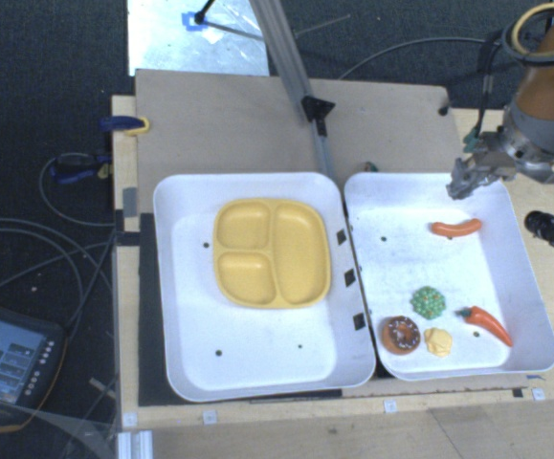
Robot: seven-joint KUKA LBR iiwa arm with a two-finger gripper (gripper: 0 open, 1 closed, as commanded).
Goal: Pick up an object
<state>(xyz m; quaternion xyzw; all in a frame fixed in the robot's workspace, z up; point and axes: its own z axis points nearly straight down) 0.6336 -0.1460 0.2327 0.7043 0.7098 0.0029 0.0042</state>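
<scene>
Just below end effector (463, 185), sausage (455, 227), lying apart

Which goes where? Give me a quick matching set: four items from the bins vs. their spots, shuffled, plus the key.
Things:
1. yellow divided plate
2. sausage
3. donut
4. carrot

Places:
A. right bin, near its front right corner
B. left bin, toward the back
C. right bin, back half, near the gripper
D. right bin, front, close to its left wall

Pairs: 1-B, 2-C, 3-D, 4-A
</scene>
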